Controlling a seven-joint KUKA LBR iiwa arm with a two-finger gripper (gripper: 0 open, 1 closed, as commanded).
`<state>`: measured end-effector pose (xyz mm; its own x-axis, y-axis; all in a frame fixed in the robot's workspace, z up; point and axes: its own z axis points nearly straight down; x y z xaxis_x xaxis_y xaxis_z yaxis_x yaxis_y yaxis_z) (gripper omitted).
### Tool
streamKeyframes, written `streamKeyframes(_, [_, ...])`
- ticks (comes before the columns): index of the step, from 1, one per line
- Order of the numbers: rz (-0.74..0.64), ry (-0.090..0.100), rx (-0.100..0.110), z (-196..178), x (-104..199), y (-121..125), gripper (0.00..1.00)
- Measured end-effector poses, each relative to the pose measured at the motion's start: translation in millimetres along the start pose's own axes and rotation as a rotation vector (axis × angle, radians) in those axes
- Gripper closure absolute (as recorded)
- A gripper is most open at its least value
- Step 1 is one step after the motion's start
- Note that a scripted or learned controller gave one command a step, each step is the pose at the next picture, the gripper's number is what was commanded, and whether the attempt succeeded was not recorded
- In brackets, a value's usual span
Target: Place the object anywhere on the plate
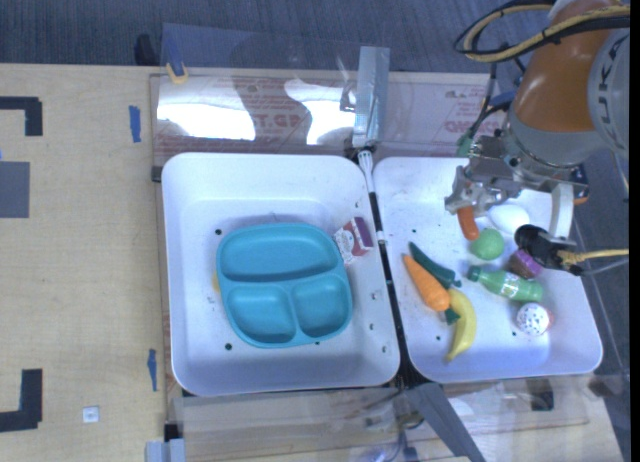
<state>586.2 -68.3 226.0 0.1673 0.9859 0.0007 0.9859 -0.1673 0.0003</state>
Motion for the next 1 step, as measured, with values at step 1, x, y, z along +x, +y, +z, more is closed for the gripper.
streamKeyframes(1, [-0.008,0.001,0.004,2.0,70.4,-42.7,1.0])
